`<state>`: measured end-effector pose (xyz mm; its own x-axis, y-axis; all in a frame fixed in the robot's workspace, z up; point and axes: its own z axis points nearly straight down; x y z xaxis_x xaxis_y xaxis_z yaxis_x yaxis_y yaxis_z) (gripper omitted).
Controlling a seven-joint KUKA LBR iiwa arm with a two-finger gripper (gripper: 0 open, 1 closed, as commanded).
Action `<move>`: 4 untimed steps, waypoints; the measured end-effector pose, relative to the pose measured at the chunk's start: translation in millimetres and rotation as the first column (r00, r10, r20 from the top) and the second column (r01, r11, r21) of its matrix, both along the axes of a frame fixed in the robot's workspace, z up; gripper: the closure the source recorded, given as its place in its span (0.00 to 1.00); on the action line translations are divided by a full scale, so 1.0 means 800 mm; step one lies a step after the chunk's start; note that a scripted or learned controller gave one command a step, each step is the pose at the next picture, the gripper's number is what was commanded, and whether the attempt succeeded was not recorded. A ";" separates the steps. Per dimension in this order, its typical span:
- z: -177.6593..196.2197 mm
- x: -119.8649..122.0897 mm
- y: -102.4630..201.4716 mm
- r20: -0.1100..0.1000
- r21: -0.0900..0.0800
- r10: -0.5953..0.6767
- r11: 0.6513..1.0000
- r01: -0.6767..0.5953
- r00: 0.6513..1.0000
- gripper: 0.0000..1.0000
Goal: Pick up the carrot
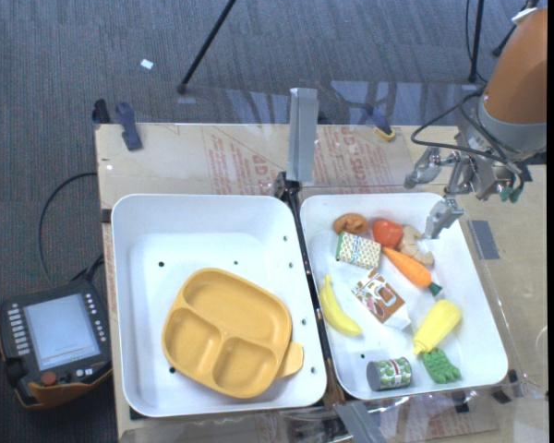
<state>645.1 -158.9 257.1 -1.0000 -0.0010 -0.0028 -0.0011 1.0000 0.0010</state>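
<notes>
The carrot lies slantwise in the right bin amid a banana, tomato, carton and can, just below-left of the fingers, whose spread I cannot tell, while the left bin holds a yellow divided tray.

The carrot lies in the right bin, beside a small carton. The gripper hangs above the bin's far right corner.
</notes>
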 end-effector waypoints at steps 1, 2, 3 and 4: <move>-0.163 -0.001 0.015 -0.005 0.000 -0.305 0.952 0.305 0.952 0.00; -0.189 -0.059 0.011 0.031 0.012 -0.413 0.911 0.412 0.910 0.00; -0.190 -0.069 0.029 0.033 0.008 -0.518 0.856 0.518 0.855 0.00; -0.190 -0.089 0.026 0.032 0.021 -0.647 0.762 0.647 0.762 0.00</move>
<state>574.1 -138.3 105.2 -0.7624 0.6462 -0.0347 0.6459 0.7632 0.0215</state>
